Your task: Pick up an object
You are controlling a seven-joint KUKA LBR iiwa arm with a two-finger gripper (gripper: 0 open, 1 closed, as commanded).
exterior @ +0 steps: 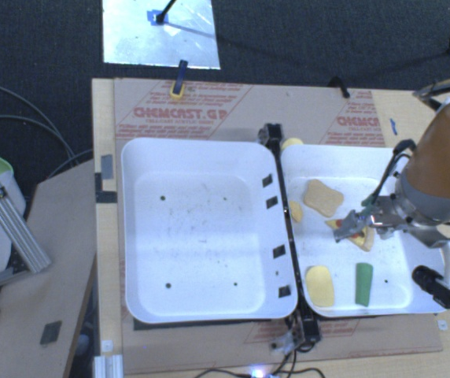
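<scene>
1. Camera view is looking down on two white bins lying side by side; the left bin (pixel 201 235) is sitting well apart from the action, and the arm (pixel 445 164) is reaching into the right bin (pixel 402 168) from the right.
2. Several small pieces are lying in the right bin: a tan bread-shaped piece (pixel 322 198) near its upper left, a yellow oval piece (pixel 320 285) near the front edge, and a green stick (pixel 363 283) just beside that oval.
3. An orange-and-yellow piece (pixel 357 239) is lying in the middle of the bin, and the gripper (pixel 351 227) is hanging right over it, touching or nearly touching.
4. Whether the gripper is spread apart or closed I cannot tell, since the tip is reading as one dark blurred shape.
5. As a judgement, the task is sitting at the reaching or grasping stage: the arm is down at a target, but nothing is visibly lifted.
6. Closing on a piece, if not done, and raising it clear of the bin are what seem to be remaining.
</scene>
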